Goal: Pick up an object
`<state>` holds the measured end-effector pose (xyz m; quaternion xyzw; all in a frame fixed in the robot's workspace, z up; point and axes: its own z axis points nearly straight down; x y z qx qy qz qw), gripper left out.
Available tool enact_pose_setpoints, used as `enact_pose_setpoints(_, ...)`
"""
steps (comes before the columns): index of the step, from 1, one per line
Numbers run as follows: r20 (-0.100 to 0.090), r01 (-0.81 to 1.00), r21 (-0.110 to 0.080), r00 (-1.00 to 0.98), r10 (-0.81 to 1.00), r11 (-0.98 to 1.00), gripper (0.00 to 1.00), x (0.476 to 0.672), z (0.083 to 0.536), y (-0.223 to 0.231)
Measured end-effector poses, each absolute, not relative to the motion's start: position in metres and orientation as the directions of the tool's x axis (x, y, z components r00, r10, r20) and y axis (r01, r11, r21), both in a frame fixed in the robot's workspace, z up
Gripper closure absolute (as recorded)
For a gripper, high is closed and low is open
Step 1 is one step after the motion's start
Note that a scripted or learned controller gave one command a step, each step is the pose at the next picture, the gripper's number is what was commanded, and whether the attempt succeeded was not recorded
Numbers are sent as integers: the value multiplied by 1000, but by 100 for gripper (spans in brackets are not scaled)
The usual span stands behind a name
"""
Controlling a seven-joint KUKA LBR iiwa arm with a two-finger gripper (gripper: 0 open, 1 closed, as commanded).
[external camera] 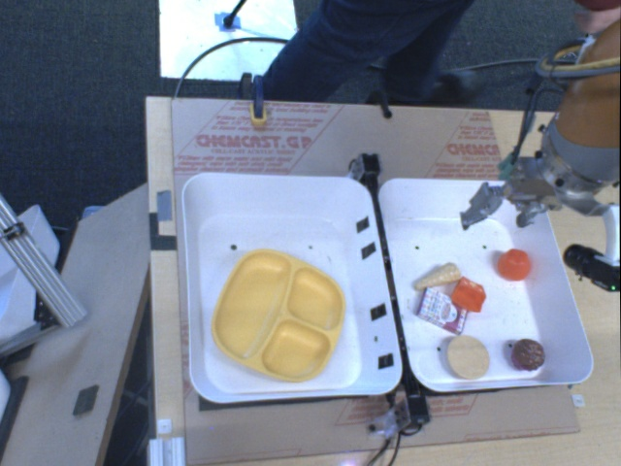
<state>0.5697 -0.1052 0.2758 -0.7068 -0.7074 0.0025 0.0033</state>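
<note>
Gripper (505,205) looks open w/ nothing between fingers, hovering over right bin's (427,212) far edge. Nearest target, orange cup (514,264), sits just below it. Center over cup, drop straight, then close.

Two white bins sit side by side on the worktop (165,260). The left bin (209,202) holds a yellow divided tray (279,314). The right bin (417,207) holds an orange cup (514,264), a pale wedge (438,277), a red packet (448,305), a tan disc (468,356) and a dark brown ball (528,354). The pincer (505,212) hangs spread above the right bin's far side, gripping nothing.
</note>
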Motion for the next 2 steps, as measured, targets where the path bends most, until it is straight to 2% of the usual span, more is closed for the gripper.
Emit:
enact_pose_setpoints(1,0,1000,1,-3,1000,3,0,571,281,-105)
enact_pose_setpoints(2,0,1000,-1,-2,1000,2,0,572,239,-104)
